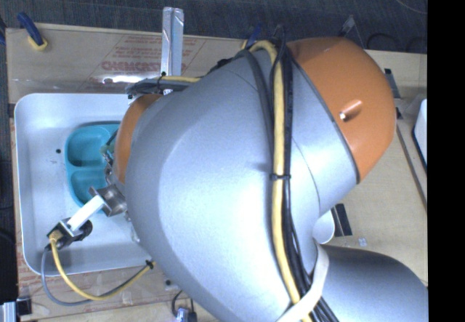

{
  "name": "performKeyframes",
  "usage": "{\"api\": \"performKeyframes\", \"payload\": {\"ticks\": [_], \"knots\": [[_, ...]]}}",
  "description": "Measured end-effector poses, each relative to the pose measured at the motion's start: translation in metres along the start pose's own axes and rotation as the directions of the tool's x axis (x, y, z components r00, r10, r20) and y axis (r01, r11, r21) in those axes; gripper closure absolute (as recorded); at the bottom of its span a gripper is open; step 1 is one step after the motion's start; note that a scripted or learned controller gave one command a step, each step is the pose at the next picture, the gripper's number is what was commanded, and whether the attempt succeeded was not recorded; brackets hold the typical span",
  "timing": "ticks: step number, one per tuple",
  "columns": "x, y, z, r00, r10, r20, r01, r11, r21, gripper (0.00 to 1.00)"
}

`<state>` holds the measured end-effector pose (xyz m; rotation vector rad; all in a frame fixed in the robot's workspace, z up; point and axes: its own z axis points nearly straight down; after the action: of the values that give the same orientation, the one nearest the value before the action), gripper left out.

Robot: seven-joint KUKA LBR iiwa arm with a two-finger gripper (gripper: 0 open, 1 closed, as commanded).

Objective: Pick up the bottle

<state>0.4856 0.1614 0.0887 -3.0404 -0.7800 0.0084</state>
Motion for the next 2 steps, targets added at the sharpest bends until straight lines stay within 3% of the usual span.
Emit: {"api": "performKeyframes", "payload": {"ticks": [1, 2], "knots": [[0.0764, -0.0058, -0.0470, 0.989, 0.151, -0.001, -0.151, 0.989, -0.003, 0.00], [0.0764, -0.0060, -0.0534, 0.990, 0.142, 0.002, -0.142, 0.990, -0.007, 1.00]]}}
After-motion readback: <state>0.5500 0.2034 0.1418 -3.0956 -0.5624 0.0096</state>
